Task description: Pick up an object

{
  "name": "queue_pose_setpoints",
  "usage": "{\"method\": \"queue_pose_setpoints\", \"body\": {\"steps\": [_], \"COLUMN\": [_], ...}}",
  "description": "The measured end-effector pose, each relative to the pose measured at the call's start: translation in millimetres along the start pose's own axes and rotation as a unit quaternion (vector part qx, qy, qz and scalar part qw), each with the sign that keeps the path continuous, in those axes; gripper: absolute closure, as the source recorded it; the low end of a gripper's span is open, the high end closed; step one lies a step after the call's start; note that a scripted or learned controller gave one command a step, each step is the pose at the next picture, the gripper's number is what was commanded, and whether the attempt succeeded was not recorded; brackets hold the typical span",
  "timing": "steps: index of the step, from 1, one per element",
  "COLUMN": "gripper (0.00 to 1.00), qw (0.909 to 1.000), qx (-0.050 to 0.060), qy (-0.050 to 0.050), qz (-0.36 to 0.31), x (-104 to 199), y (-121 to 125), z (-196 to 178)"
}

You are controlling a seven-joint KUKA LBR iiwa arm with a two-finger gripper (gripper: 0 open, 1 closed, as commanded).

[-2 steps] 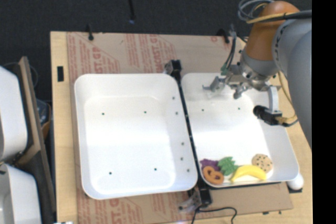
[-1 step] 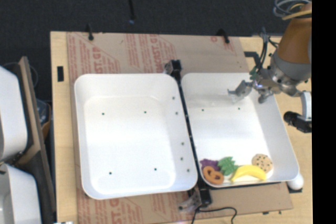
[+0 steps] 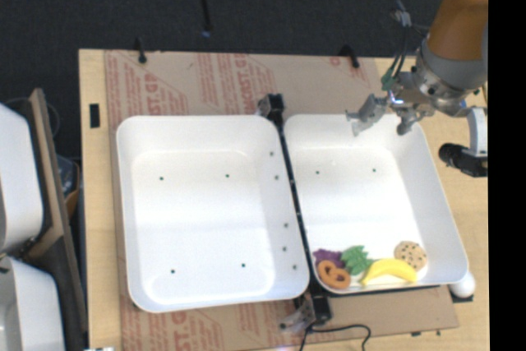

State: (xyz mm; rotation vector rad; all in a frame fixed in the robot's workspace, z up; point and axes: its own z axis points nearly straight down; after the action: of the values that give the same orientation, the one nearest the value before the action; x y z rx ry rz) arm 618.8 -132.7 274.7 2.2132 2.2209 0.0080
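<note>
- Grey gripper hung with fingers spread and nothing between them, over the right bin at its far rim.
- Nothing was picked yet: banana, cookie and pretzel lay well below it, at the bin's near edge.

You see two bins, the left bin and the right bin, in smooth, faintly glossy white plastic. Under them lies matt brown cardboard with red print. Beside the right bin, the arm's orange band looks glossy.

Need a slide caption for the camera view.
Hand above right bin's far edge; banana, cookie at near edge.
</note>
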Motion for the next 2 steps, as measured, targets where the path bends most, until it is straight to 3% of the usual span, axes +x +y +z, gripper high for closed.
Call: {"method": "queue_pose_setpoints", "body": {"steps": [1, 2], "gripper": [0.00, 0.00], "qw": [1.0000, 1.0000], "qx": [0.008, 0.003], "qy": [0.001, -0.001], "qz": [0.002, 0.005], "x": [10, -38], "y": [-17, -71], "z": [113, 88]}}
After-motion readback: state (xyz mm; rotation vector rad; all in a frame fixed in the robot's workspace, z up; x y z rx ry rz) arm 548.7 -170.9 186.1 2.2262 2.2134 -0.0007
